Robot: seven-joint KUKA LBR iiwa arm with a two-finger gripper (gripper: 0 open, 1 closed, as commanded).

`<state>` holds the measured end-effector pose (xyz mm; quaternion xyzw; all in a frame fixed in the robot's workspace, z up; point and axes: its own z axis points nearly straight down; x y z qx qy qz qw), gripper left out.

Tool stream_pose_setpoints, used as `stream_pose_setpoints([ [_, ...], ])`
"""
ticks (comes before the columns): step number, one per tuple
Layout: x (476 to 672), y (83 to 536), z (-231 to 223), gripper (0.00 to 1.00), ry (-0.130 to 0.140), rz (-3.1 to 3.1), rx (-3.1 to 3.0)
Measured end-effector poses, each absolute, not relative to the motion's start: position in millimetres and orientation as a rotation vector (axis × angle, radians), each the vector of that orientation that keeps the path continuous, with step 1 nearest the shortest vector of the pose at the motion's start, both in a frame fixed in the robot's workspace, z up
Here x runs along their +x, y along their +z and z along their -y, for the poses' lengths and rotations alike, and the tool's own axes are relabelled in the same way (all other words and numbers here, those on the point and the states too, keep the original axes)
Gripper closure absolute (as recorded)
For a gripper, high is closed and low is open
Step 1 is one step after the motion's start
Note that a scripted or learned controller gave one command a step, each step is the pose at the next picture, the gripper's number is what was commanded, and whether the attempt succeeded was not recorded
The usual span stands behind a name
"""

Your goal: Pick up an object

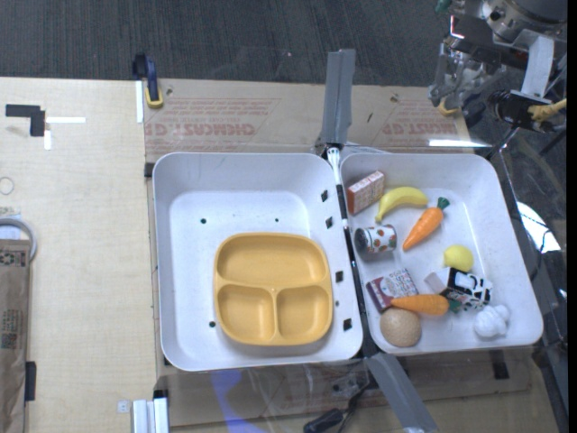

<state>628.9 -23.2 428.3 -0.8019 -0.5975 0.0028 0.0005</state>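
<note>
My gripper (455,93) hangs at the top right, above the cardboard behind the right bin (505,197), open with nothing between its fingers. Well below it, the right bin holds several small items: a red and white box (365,192), a banana (401,200), a carrot (425,225), a small can (376,238), a lemon (458,257), a pink carton (391,286), a second carrot (420,304), a black and white toy (468,287), a white lump (490,321) and a tan round thing (400,327).
The left bin (180,242) holds a yellow divided plate (273,289). A grey divider post (338,97) rises between the bins at the back. Cardboard (234,115) lines the bench behind both bins.
</note>
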Motion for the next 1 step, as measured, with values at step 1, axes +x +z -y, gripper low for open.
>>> stream_pose_setpoints([
  [1,623.3,333.4,18.0,1.00,0.008,1.939,-2.471],
])
